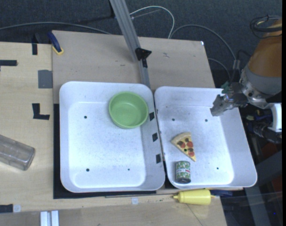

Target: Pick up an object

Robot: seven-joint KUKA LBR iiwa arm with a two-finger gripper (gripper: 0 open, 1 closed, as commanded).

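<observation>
A toy pizza slice [184, 145] lies in the middle of the right bin [227, 135]. Below it, near the bin's front wall, stands a small green can [182, 171]. A green bowl [128, 109] sits at the back right of the left bin [86, 140]. My gripper [219, 106] hovers over the right bin's back right part, above and to the right of the pizza slice, with nothing seen in it. Its tip is small and dark here.
A yellow bottle [194, 197] lies on the bench just outside the right bin's front edge. A clear plastic cup [11, 150] lies at the far left. A grey pole [128, 27] slants in above the bins. Cables run behind the bench.
</observation>
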